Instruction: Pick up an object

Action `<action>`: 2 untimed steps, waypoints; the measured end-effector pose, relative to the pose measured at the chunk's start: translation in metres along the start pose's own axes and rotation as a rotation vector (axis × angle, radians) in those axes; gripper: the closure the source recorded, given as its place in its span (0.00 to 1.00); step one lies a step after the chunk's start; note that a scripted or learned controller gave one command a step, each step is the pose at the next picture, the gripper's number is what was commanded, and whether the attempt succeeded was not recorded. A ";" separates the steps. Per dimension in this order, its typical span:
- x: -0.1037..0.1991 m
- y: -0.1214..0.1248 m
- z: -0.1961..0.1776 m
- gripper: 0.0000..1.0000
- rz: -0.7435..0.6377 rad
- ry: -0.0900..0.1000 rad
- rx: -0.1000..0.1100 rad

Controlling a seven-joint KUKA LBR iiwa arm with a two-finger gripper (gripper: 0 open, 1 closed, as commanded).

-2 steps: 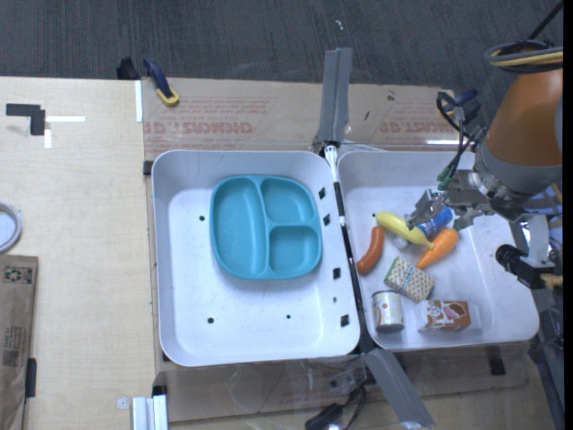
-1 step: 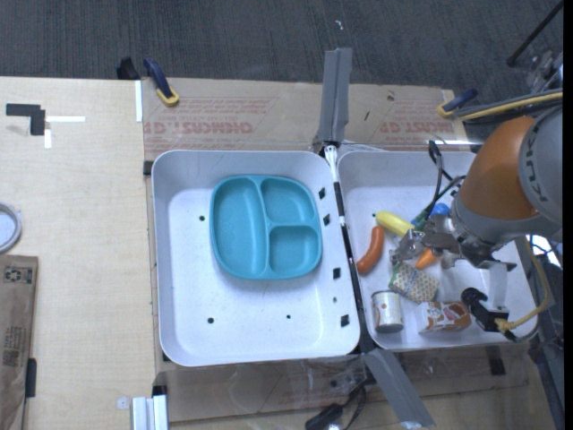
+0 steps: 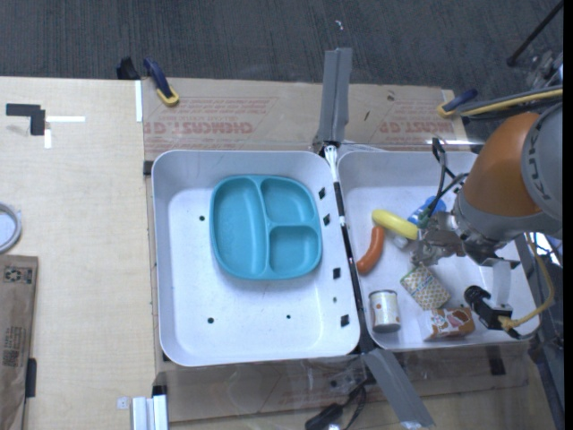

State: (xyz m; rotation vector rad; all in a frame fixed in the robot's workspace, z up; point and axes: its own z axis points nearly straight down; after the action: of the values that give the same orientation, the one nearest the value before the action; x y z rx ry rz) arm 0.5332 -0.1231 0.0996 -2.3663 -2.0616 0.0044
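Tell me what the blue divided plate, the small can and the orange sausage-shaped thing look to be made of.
Blue divided plate: likely moulded plastic, smooth even colour, soft sheen, rounded compartment ridges.
Small can: apparently metal, silvery grey side and a pale flat top, lying in the right bin.
Orange sausage-shaped thing: probably plastic or rubber toy food, uniform glossy orange; too small to tell which.

Red print runs upside down along the cardboard sheet [image 3: 269, 115] behind the two bins, reading roughly "CHEMC72"; the brown paper bag [image 3: 16, 330] at the bench's left edge carries a recycling mark
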 end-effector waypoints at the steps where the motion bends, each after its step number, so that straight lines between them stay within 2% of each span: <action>1: 0.000 0.000 0.000 0.00 0.000 0.000 0.000; 2: -0.001 0.000 -0.009 1.00 0.003 -0.001 0.002</action>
State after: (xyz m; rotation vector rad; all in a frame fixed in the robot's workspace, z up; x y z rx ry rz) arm 0.5330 -0.1239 0.1082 -2.3686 -2.0577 0.0068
